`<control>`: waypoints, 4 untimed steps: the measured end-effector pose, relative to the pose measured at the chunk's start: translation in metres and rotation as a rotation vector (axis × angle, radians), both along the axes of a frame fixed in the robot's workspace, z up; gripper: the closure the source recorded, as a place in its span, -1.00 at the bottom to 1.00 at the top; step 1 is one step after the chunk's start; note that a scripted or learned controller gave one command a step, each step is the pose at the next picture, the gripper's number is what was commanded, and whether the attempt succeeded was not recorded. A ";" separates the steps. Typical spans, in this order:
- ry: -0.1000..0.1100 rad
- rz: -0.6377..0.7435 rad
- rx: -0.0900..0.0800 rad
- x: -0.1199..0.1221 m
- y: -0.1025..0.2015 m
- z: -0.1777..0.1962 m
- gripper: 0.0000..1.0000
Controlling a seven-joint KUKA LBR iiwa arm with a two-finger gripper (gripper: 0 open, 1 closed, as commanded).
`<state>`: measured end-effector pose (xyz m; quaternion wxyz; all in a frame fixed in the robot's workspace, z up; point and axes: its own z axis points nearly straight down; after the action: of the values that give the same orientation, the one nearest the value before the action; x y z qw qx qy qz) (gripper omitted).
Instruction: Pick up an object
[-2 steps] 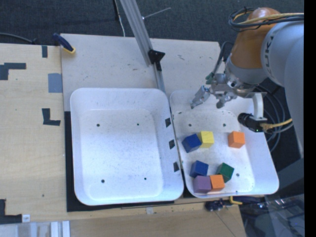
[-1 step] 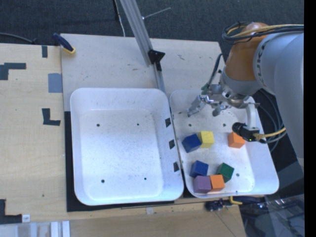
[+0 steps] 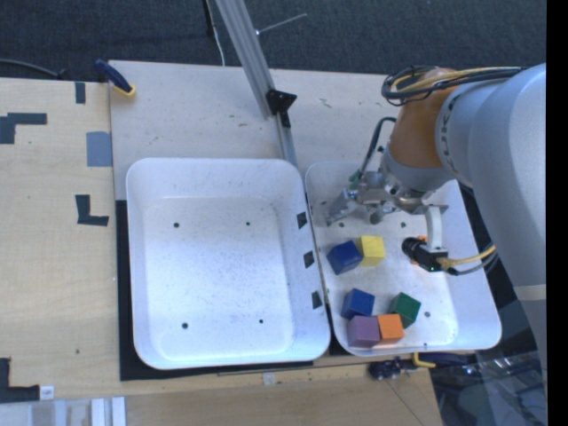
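Several small cubes lie in the right bin (image 3: pixel 470 322). A blue cube (image 3: pixel 344 256) and a yellow cube (image 3: pixel 373 249) touch each other near the bin's middle. Nearer the front edge sit a second blue cube (image 3: pixel 358 303), a green cube (image 3: pixel 406 308), a purple cube (image 3: pixel 363 330) and an orange cube (image 3: pixel 390 327). My gripper (image 3: pixel 355 209) hangs over the far part of this bin, just beyond the blue and yellow pair. Its fingers stand apart, open, with nothing between them.
The left bin (image 3: pixel 213 264) is a wide white tray beside the right one. A slanted metal rail (image 3: pixel 253 56) runs down to the bins' shared far corner. The grey arm with its orange band (image 3: pixel 417 136) and cables (image 3: pixel 444 260) covers the right bin's far right side.
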<state>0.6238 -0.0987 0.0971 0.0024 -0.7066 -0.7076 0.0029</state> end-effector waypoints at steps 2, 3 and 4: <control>-0.010 0.000 0.001 -0.002 0.004 0.057 1.00; -0.013 0.001 0.001 -0.003 0.010 0.119 1.00; -0.011 0.001 0.001 -0.002 0.011 0.160 1.00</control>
<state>0.6215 -0.0881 0.2574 -0.0013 -0.7064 -0.7078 -0.0012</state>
